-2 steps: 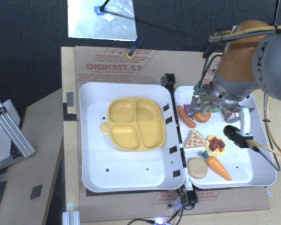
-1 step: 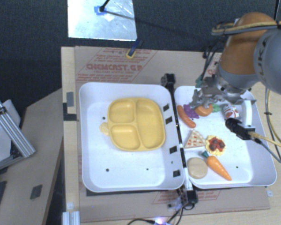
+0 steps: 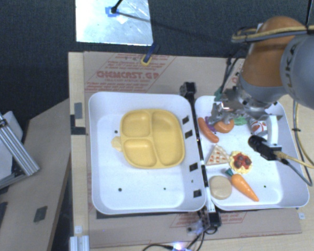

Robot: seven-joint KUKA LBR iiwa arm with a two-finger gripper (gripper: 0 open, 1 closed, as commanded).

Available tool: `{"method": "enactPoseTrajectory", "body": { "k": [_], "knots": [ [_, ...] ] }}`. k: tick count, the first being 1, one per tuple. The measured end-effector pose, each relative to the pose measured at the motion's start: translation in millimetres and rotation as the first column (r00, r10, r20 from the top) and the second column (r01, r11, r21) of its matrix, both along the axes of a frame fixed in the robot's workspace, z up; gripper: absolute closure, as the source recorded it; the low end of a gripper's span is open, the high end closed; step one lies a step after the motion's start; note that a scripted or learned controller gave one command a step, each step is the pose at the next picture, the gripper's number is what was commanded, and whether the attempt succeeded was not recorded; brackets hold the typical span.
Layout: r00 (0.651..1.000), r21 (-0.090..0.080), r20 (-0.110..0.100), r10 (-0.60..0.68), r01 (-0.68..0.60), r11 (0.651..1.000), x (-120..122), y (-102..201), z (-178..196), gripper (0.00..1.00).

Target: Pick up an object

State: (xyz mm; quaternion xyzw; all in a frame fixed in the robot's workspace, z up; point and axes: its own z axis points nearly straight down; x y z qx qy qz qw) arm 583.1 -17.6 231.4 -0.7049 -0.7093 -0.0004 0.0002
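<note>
Reaching in from right, my arm (image 3: 282, 51) hanging over right bin (image 3: 295, 192). Left bin (image 3: 102, 192) carrying yellow divided plate (image 3: 149, 138), smooth moulded plastic, three hollows. My gripper (image 3: 220, 116) hovering low at far end of right bin, over sausage (image 3: 208, 130) and small orange piece (image 3: 225, 127); cannot tell finger state. Toy foods lying loose for picking: glossy tapered carrot (image 3: 245, 186), flat pizza wedge (image 3: 217, 155), pale round bun (image 3: 220, 186).

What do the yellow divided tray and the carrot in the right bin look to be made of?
Yellow divided tray: probably moulded plastic, matte to slightly glossy, one even colour with rounded compartment ridges. Carrot: likely a plastic toy, smooth, uniformly bright orange with a faint sheen and a green stub at one end.
</note>
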Motion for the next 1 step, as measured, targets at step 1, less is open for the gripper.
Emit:
{"method": "enactPoseTrajectory", "body": {
  "k": [1],
  "knots": [
    [1.000, -0.002, -0.001, -0.005, 0.005, 1.000, 3.5, -6.6, -17.8, 1.00]
  ]
}}
